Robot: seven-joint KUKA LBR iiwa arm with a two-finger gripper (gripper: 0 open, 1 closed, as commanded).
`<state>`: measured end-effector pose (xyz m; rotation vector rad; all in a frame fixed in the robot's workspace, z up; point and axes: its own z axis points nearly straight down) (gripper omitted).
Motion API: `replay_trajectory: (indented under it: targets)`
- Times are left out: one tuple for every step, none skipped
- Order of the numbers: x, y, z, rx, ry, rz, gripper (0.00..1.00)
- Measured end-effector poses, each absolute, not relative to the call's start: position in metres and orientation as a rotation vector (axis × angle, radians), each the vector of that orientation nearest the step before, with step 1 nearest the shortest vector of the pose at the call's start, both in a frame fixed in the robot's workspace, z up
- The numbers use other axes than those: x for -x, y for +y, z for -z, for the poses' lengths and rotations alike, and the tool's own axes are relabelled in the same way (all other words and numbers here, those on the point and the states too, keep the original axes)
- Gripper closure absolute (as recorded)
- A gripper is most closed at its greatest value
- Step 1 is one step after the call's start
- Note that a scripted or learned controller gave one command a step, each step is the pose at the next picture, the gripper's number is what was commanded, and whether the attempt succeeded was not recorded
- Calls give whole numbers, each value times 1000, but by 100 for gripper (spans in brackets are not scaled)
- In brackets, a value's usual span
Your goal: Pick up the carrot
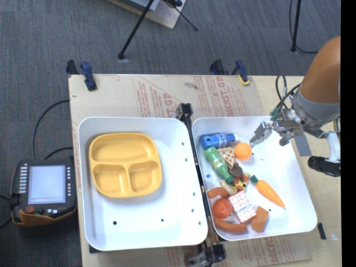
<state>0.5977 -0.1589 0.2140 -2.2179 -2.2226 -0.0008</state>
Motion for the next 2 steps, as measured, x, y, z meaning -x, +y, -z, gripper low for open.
replay_trajectory:
  targets:
    - [-572,-167,-85,2179,-2256,1,0]
    - [-502,-201,-86,2217,-2218,-5,0]
